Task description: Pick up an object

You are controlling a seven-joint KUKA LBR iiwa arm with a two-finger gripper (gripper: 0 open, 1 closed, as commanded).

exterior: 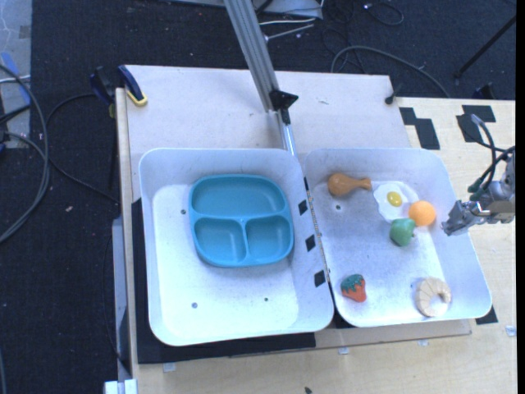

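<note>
On the pale wooden table (344, 105) two shallow white bins sit side by side, their matte, faintly speckled plastic walls curving up at rounded corners. The left bin (164, 302) holds a smooth turquoise divided plate (242, 220), a rounded rectangle with one long compartment across the top and two smaller ones below it. A ribbed grey metal pole (250, 39) slants down from the top to the seam where the bins meet. In the right bin (459, 277) the toy foods lie scattered: a glossy red strawberry (353, 286) with a green cap near the front left; a tan drumstick (347, 185) with a bulbous end near the back; a flat fried egg (393, 200), white with a domed yellow yolk, just right of it; a small green lumpy piece (402, 232) below the egg, touching or nearly touching a round orange ball (422, 213); and a ridged, beige croissant (432, 295) by the front right corner. The grey metal gripper (453, 223) sits at the bin's right rim, just right of the orange ball and apart from it; I cannot tell how its jaws stand, and nothing is seen between them.
</note>
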